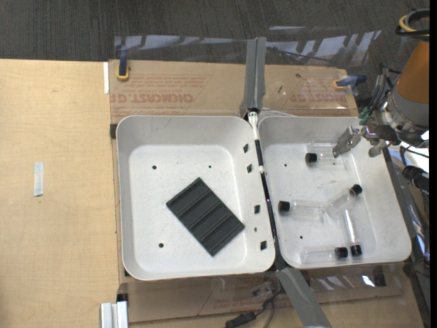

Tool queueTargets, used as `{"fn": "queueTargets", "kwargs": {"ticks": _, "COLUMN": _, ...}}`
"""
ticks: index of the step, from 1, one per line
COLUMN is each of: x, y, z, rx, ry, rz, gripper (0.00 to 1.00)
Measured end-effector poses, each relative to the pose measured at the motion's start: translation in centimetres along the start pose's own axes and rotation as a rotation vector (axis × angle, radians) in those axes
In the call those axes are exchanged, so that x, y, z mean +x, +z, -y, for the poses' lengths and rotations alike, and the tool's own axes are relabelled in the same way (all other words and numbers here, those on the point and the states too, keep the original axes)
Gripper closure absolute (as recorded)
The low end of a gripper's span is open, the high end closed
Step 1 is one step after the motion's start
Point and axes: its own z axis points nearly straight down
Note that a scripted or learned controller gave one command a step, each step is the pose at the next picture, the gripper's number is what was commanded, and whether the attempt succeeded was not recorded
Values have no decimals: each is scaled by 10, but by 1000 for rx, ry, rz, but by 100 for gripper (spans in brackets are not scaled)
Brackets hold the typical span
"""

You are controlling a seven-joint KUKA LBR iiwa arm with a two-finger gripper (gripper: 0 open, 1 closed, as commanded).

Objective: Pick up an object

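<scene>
Clear plastic tubes with black caps lie scattered in the right bin. One tube sits near the bin's far side, its cap pointing left. Another lies near the divider with its cap at the left end. A third lies tilted in the middle, cap up and to the right. Two more rest near the front wall, their caps side by side.

Just right of the far tube, the gripper hangs over the bin's far right corner. One finger slants down toward that tube and stops just beside its right end; whether they touch I cannot tell. A second finger shows further right, so the fingers stand apart with nothing between them. The arm enters from the right, orange above the wrist.

In the left bin a black ribbed slab lies diagonally near the middle. Both bins sit on cardboard over a light wooden tabletop.
</scene>
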Motion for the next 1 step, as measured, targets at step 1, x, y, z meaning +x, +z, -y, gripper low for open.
{"fn": "queueTargets", "kwargs": {"ticks": 1, "x": 15, "y": 87, "z": -39, "rx": -26, "ry": -75, "rz": 8, "gripper": 0}}
